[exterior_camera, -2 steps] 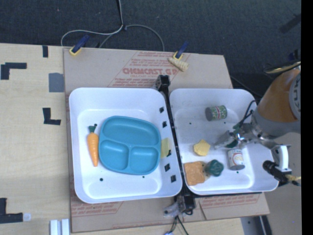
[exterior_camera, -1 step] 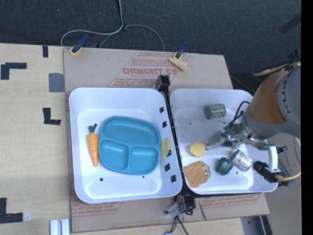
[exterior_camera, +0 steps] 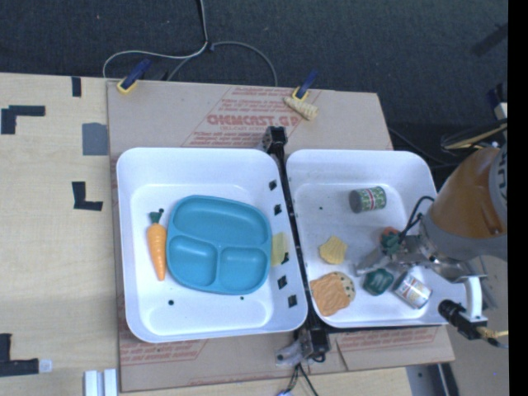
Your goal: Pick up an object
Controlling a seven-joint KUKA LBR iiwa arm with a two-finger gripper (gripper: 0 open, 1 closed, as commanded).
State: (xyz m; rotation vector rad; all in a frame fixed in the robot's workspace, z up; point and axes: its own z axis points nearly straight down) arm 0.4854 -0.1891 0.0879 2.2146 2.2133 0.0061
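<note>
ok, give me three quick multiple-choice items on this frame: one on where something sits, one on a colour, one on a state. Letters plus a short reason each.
1. Where is the toy carrot?
A. in the left bin, beside the tray
B. in the right bin
C. on the cardboard

2. What colour is the divided tray?
A. red
B. blue
C. yellow

3. How does the green can in the right bin sit?
A. standing upright
B. stacked on the tray
C. lying on its side

Answers:
1 A, the carrot lies along the tray's left edge in the left bin.
2 B, the tray is plain light blue.
3 C, the can's long side rests on the bin floor.
</note>
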